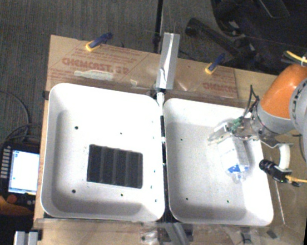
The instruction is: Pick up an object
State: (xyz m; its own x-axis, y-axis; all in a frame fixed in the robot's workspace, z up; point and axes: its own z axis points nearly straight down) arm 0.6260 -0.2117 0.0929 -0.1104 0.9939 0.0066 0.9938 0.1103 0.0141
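Note:
A black ridged rectangular block point(115, 166) lies flat in the middle of the left bin point(65, 107). In the right bin point(191, 174), a clear plastic bottle with a blue label point(237, 161) lies toward the right side. My gripper point(222, 132) hangs over the upper part of the right bin, just up and left of the bottle. The grey arm with its orange band point(283, 97) reaches in from the right. I see nothing clearly held in the gripper.
The two bins meet at a ridge point(161, 148) in the middle. A metal post point(167, 62) stands behind it. Two clamps point(98, 41) point(215, 63) hold the board at the back. A black cable fitting point(273, 169) sits at the right bin's right rim.

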